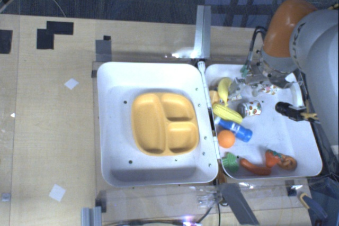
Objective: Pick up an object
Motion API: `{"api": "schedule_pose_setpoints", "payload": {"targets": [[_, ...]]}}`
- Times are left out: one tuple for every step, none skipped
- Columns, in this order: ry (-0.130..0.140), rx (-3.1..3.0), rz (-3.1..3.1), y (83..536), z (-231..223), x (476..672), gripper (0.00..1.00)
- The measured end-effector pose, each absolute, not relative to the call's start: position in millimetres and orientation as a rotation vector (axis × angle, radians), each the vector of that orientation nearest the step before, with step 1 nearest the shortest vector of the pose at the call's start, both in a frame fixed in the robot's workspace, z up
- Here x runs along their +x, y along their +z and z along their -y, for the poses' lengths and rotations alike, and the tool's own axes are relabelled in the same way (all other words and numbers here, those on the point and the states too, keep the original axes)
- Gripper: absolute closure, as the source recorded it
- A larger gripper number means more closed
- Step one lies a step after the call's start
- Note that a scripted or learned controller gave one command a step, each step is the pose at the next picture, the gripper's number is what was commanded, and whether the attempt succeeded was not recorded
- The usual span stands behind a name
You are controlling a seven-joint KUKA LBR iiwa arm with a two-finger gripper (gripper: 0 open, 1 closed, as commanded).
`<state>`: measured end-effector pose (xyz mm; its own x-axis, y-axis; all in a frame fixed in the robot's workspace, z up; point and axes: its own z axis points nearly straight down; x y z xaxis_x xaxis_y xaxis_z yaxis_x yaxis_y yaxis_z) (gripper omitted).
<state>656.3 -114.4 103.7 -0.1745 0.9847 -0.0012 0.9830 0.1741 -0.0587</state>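
Hovering low over the right bin point(312, 164), the gripper point(244, 83) looks to be in its approach; I cannot tell its state. Left of it the banana point(224, 89), just below it the can point(250, 109); next comes settling on one

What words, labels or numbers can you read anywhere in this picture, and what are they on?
None can be read.
The small can in the right bin carries a printed pattern, too small and blurred to read.
The blue bottle shows no legible label.
The yellow tray is plain.
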Motion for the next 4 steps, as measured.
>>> {"api": "schedule_pose_setpoints", "payload": {"targets": [[0.035, -1.653, 2.601, 89, 136, 656.8, 0.0], [0.019, -1.331, 2.838, 92, 104, 665.2, 0.0], [0.026, -1.003, 2.97, 89, 109, 662.9, 0.0], [0.034, 0.019, 3.158, 89, 103, 653.3, 0.0]]}}
